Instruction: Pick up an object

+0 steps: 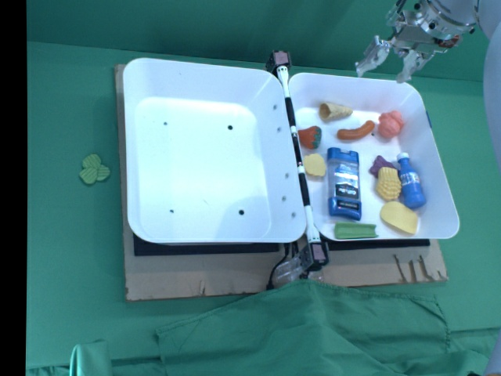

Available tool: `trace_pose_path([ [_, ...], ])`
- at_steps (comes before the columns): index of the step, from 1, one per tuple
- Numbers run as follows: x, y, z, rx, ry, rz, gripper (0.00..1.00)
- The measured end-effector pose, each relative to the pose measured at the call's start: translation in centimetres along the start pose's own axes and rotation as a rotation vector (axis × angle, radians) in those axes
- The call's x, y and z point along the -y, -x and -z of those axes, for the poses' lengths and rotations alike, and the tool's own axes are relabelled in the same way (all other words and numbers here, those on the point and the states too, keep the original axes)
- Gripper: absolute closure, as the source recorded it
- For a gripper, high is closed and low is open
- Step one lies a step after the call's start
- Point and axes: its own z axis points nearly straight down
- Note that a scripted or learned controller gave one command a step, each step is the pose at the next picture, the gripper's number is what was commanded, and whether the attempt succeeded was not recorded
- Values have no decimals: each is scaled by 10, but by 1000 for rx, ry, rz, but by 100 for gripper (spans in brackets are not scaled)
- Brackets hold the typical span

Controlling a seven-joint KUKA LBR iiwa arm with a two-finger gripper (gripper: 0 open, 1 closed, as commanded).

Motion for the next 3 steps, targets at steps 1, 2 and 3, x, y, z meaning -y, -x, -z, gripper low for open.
trace_pose_path([
  [1, 77, -7, -60, -1, -9, -3, 0],
  [2, 25, 7, -130, 0, -3, 2, 0],
  [3, 24, 9, -112, 4, 7, -1, 100],
])
